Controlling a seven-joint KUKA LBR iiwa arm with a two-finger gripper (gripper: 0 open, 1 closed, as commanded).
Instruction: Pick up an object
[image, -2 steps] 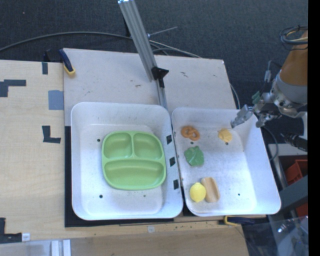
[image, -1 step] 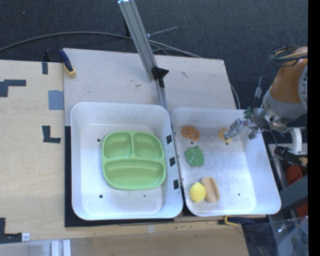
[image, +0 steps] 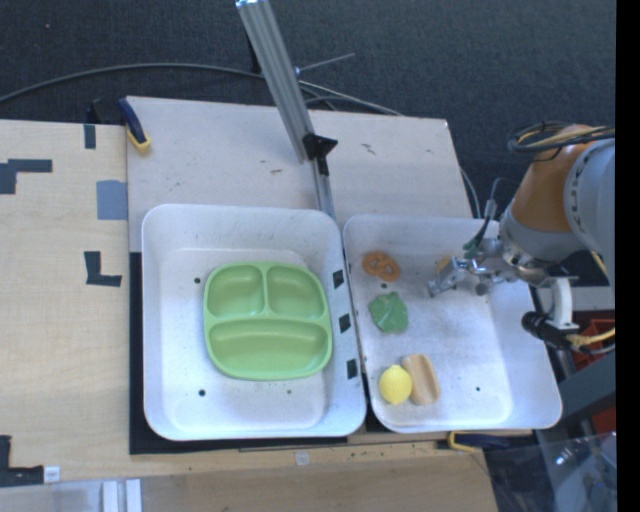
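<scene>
Lying in the right-hand white plastic bin (image: 520, 400) are four candidates: a brown pretzel-shaped toy (image: 380, 265) at the far side, a green leafy toy (image: 390, 313) just nearer, and a yellow lemon (image: 395, 385) touching a tan hot-dog bun (image: 424, 379) at the near end. None is lifted. Over the bin's far right part hangs the metal two-finger gripper (image: 440, 280), well right of the pretzel, nothing between its fingers (whether they are spread or pressed I cannot tell). This looks like the approach step; next it must settle over one item and descend. Left, a green divided plate (image: 267, 320) sits in the other bin (image: 160, 300).
</scene>
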